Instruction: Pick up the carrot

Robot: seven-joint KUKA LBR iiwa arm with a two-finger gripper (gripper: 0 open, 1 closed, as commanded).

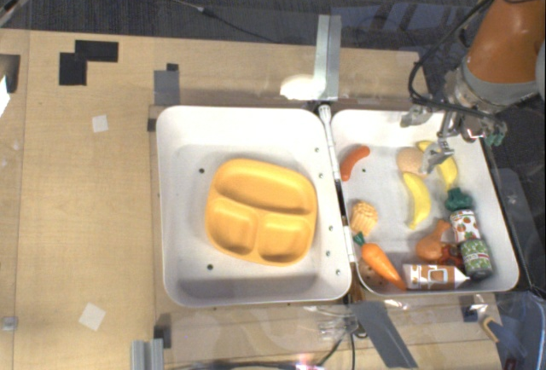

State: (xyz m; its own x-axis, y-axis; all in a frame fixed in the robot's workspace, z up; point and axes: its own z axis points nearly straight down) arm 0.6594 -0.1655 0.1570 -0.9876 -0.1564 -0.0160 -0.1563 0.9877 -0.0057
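The carrot is orange with a green top and lies at the near left corner of the right bin, pointing toward the near edge. My gripper hangs over the far side of that bin, above a yellow item and a beige piece. It stands well behind and to the right of the carrot, with nothing seen in its grasp.
Around the carrot lie a corn cob, a banana, a red pepper, a flat carton and two small bottles. A yellow divided plate sits in the left bin.
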